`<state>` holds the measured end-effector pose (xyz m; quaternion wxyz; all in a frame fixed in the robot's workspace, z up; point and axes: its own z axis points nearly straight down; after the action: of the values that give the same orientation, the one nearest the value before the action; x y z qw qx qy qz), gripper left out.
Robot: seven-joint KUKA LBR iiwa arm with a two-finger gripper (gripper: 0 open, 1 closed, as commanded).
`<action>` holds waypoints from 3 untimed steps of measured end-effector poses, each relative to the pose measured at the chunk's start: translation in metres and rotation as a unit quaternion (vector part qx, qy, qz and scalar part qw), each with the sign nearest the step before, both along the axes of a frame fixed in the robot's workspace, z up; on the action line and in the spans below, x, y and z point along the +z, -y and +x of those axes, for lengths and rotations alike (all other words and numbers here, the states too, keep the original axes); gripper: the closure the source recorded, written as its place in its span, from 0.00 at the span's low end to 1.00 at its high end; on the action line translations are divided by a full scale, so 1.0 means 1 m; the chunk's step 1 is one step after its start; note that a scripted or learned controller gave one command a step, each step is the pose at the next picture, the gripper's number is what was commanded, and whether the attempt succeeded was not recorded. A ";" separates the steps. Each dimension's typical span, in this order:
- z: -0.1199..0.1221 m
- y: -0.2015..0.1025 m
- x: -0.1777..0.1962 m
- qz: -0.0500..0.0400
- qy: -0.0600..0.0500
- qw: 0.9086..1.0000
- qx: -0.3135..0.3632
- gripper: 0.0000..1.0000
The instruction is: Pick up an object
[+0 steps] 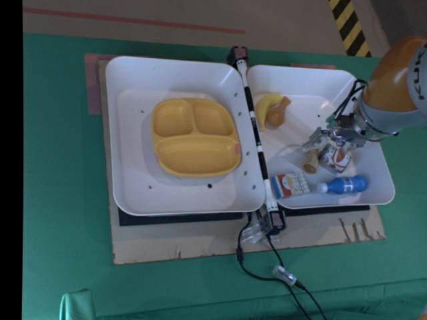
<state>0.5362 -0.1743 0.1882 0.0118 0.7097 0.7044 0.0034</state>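
Camera view — gripper (pixel 327 145) low over small red-white object (pixel 335 157); finger state cannot be told — centre squarely before closing, avoiding cone (pixel 311 161).

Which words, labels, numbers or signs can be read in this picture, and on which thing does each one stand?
"KU": dark letters on the arm's orange band, cut off by the picture's edge.
Small carton in the right bin: colourful print, too blurred to read.
Blue bottle: label too small to read.
Red and white item below the gripper: print unreadable.
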 end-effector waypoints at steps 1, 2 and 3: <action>0.003 0.004 0.016 -0.004 0.008 1.000 -0.003 1.00; 0.059 -0.072 0.000 0.003 0.002 1.000 0.002 1.00; 0.058 -0.072 -0.001 0.003 0.000 1.000 0.002 0.00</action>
<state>0.5940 -0.1024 0.1876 0.0101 0.7085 0.7056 0.0056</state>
